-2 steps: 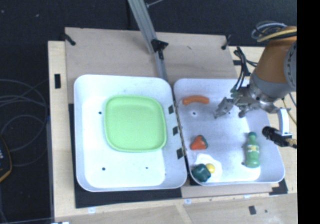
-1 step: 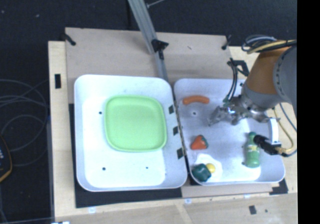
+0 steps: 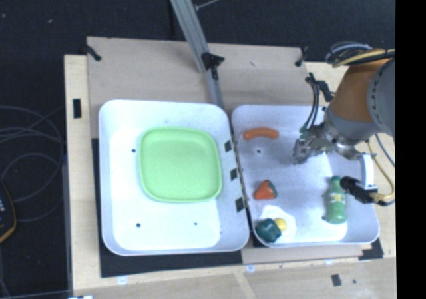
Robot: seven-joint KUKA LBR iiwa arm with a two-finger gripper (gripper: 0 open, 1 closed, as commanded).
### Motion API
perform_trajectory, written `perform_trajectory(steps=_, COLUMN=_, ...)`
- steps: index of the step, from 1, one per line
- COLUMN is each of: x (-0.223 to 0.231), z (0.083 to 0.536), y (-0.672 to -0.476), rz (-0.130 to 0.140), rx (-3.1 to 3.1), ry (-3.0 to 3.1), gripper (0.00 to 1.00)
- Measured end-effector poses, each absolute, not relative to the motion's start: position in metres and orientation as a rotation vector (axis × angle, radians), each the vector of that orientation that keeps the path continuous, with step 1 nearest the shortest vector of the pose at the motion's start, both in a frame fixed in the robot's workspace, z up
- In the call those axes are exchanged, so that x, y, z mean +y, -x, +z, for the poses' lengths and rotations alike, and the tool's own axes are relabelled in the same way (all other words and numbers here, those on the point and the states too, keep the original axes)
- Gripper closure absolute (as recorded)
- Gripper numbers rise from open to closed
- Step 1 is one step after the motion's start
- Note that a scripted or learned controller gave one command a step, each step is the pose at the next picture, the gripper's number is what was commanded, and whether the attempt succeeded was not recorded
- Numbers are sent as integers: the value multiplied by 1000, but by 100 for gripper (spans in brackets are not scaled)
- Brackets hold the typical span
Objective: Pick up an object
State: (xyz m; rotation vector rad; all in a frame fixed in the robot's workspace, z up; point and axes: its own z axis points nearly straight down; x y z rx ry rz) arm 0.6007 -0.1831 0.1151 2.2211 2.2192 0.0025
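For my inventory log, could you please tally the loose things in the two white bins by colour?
Green: 2, the flat square light-green plate in the left bin and the green plastic bottle in the right bin.
Orange: 2, the long orange sausage-shaped piece and the small orange lump.
Mixed: 1, the white, yellow and teal toy.
Total: 5.

No legible text, labels, brands, numbers or signs were recorded anywhere on the bench. The green bottle (image 3: 335, 202) in the right bin (image 3: 303, 234) possibly carried a label on its body, but resolution was too coarse to make out any characters. The green plate (image 3: 180, 164) and both bin surfaces bore no readable markings.
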Motion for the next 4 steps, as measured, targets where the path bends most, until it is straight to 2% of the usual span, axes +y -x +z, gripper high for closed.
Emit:
perform_trajectory(steps=3, x=-181, z=261, y=-594, rz=4, rx=2218, ry=-2218, gripper=100)
perform_trajectory(steps=4, x=-181, z=289, y=-595, rz=3, rx=2220, ry=-2220, gripper=100)
